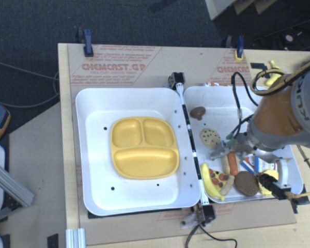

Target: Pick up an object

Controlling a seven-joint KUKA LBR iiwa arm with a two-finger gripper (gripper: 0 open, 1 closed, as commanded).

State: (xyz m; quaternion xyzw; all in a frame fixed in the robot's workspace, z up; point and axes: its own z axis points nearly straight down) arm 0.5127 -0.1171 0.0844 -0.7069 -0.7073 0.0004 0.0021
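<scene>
The arm is reaching into the right bin (294, 177), and the pincer (228, 148) is hanging low over the toy food, just above the hot dog (232, 164). I cannot tell how the pincer is set. Near the hot dog are lying a cookie (210, 136), a banana (211, 182) and a brown patty (246, 183). This looks like the reaching step. Next, the pincer needs to be going down onto the hot dog and squeezing it.
</scene>
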